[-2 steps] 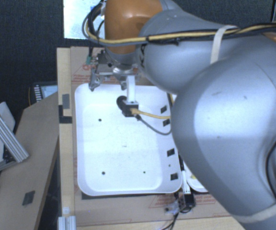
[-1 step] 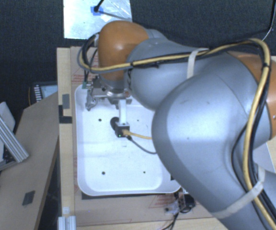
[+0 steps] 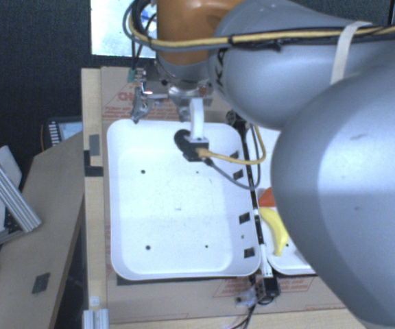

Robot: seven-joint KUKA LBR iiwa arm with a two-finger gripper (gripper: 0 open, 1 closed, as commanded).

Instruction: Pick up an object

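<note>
My gripper (image 3: 140,107) hangs over the far left corner of the left white bin (image 3: 177,211), just below the orange wrist band. Nothing shows in its grasp. In the right white bin (image 3: 292,267) a yellow banana-shaped object (image 3: 276,229) lies beside the dividing rim, and an orange object (image 3: 267,197) peeks out just behind it. The grey arm hides most of the right bin.
The bulky grey arm (image 3: 334,136) spans the upper right of the view above the right bin. Cardboard (image 3: 118,100) lines the bench around the bins. An aluminium frame (image 3: 5,190) stands at the left, off the bench.
</note>
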